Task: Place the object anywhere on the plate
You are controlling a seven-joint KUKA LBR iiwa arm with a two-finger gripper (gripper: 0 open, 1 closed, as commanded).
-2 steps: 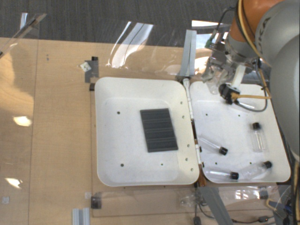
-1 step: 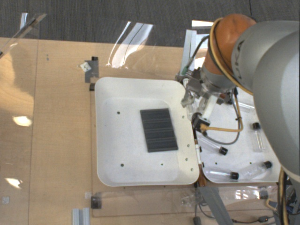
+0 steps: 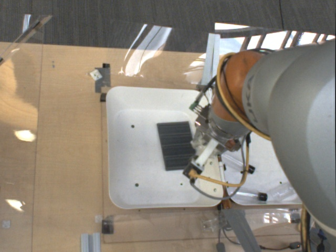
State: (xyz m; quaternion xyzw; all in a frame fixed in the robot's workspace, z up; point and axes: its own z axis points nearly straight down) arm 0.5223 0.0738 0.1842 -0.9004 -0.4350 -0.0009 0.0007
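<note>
Top of your view: dark grey ribbed carpet (image 3: pixel 105 4) runs across the whole back. Everything below it is pale wood worktop (image 3: pixel 58 156), bare on the left, with soft glare patches. Clear panels (image 3: pixel 149 38) stand along the back edge and throw bright streaks.

The grey arm (image 3: pixel 299 119) covers the right side of your view. Its orange band (image 3: pixel 239 70) sits above the wrist, over the seam between the bins.

The left bin (image 3: pixel 123 188) is white and shallow with rounded corners, and you can see all of it apart from its right edge, which is under the wrist. There are two small dark dots on its floor. Of the right bin (image 3: pixel 270 177), you only see a strip of floor and front rim under the arm.

The dark ribbed slab (image 3: pixel 175 145) lies flat in the left bin, right of centre and turned slightly off square to the bin walls. The gripper (image 3: pixel 203 145) hangs at the slab's right edge. Whether they touch, I can't tell. Jaws: can't tell whether they're spread or pressed together, because the wrist blocks them.

Small stuff:
- Black brackets (image 3: pixel 104 79) sit on the worktop at the left bin's back-left and front-left corners.
- A thin pale stick with a black tip (image 3: pixel 261 196) lies in the right bin near the front rim.
- A grey metal strut (image 3: pixel 239 232) sits below the bin seam.
</note>
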